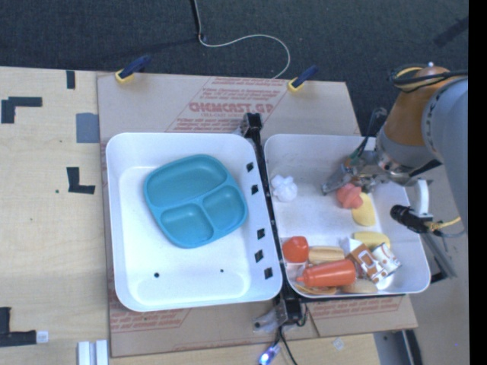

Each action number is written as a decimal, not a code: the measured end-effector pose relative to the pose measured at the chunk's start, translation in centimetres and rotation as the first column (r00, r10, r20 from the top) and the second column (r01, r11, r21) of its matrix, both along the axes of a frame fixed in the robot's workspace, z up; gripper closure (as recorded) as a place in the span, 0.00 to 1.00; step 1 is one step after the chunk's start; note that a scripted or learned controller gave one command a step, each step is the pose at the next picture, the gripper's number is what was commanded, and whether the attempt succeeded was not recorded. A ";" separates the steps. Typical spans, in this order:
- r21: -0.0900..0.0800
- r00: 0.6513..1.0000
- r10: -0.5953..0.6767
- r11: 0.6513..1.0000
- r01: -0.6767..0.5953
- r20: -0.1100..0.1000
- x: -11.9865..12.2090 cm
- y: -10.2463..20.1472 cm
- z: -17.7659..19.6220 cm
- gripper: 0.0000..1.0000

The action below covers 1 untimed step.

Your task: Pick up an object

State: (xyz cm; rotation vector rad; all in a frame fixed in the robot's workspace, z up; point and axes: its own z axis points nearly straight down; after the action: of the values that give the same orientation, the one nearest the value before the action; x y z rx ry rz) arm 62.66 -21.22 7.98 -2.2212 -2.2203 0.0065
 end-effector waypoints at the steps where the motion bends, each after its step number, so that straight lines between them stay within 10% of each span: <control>1: 0.001 1.000 0.002 1.000 -0.002 0.002 0.2 0.2 1.5 1.00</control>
State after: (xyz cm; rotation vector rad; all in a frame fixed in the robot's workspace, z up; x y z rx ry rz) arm 62.83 -21.05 9.49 -2.2201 -2.2227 0.0025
